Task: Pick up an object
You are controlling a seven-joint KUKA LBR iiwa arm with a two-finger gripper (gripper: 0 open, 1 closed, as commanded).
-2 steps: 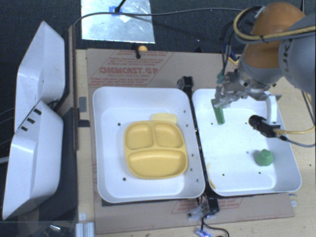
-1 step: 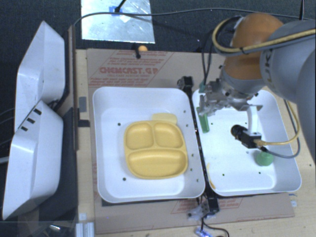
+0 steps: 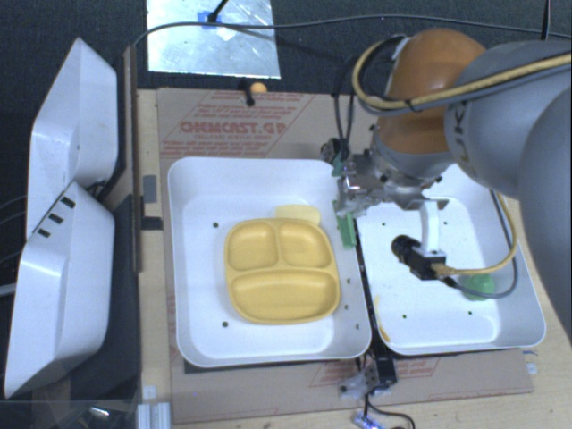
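Hand on the grey arm sits low over the wall where the two white bins meet, just above the centre of the view. It is seen from above and partly covered by the wrist, so I cannot tell whether it is wide or narrow, and nothing can be seen held in it. An orange band wraps the arm above the wrist, at about 1 o'clock from centre.

Left bin fills the middle of the view. A yellow divided plate lies flat on its floor, with two small compartments at its 12 o'clock side and one long one at its 6 o'clock side. A pale yellow block touches the plate's rim at 12 o'clock. Both lie at about 8 o'clock from the hand; the block is near it and the plate slightly farther.

Right bin lies at 3 o'clock from the left one. A small green piece rests on its floor toward 4 o'clock from the hand, well apart from it. A black fitting on a yellow hose hangs over this bin between the hand and the green piece.

Both bins rest on a brown cardboard sheet with red print, laid on the worktop. A shiny metal sheet lies at 11 o'clock, and white moulded covers stand along the 9 o'clock edge.
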